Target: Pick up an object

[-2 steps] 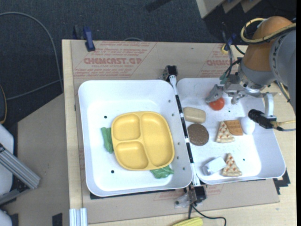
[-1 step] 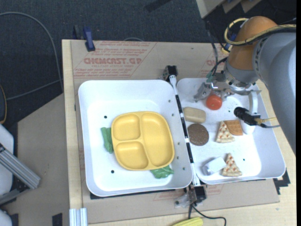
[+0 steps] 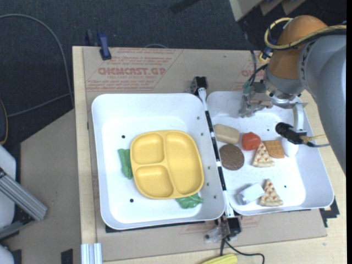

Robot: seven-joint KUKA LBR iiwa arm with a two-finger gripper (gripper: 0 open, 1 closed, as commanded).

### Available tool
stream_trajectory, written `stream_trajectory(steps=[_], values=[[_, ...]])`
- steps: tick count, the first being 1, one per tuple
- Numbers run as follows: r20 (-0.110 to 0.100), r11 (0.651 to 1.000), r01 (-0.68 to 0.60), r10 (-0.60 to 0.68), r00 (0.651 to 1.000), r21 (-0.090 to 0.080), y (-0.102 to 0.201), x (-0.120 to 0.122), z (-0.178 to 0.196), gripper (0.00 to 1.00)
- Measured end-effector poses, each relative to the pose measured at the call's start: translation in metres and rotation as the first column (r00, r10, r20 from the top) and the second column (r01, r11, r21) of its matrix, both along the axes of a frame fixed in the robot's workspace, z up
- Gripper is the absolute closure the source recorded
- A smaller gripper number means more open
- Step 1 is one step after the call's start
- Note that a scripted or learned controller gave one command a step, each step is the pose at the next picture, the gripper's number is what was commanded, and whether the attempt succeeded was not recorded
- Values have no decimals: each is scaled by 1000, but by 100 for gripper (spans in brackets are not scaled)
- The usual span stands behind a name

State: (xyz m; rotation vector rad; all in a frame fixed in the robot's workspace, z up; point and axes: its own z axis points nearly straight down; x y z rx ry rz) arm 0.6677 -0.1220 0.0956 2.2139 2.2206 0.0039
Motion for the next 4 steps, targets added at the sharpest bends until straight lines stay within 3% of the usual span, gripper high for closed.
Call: stream_trajectory(steps=[1, 2, 3, 4], values=[[-1, 1000, 0, 0, 1000, 0, 0, 0, 0, 0], [-8, 1000, 3, -3, 1000, 3, 2, -46, -11, 0], [-8, 1000, 4, -4, 1000, 3, 5, -65, -11, 0], [-6, 1000, 4, -4, 1000, 3, 5, -64, -1, 100]])
